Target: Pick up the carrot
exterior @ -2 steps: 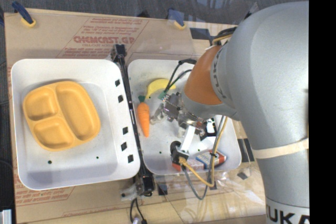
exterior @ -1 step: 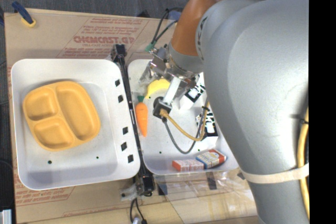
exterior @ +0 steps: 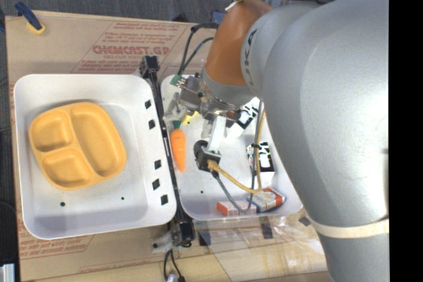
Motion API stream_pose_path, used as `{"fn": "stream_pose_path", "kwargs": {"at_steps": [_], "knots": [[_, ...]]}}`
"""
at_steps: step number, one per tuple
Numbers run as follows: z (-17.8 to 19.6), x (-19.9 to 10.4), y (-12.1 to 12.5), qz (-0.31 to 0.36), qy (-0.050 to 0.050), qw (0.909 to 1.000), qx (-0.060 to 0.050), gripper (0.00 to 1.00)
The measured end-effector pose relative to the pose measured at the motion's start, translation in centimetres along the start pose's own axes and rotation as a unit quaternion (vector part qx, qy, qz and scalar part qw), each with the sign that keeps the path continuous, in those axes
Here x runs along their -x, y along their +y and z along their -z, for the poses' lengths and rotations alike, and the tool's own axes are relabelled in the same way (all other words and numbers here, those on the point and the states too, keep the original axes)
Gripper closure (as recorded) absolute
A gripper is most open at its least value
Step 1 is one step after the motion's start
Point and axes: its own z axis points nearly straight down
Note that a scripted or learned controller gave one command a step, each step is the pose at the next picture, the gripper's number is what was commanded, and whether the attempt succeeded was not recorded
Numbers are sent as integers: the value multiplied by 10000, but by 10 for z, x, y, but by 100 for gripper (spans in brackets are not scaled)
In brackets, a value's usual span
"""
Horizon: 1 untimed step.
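Observation:
The carrot [exterior: 178, 149] is orange with a green top. It lies in the right bin [exterior: 198, 203], lengthwise against that bin's left wall, with the top pointing to the far side. My gripper [exterior: 184, 104] hangs over the far left part of the right bin, just beyond the carrot's green end. The grey arm with its orange band comes in from the right and hides most of the bin.
A yellow divided plate [exterior: 76, 143] rests in the left bin [exterior: 86, 214]. A small orange and white box [exterior: 253, 203] lies near the right bin's front wall. A black and white object [exterior: 262, 156] sits beside the arm in the right bin.

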Motion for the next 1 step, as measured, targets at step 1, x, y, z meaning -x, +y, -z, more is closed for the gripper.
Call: {"fn": "stream_pose_path", "kwargs": {"at_steps": [1], "knots": [[1, 46, 35, -218, -3, 9998, 21, 0]]}}
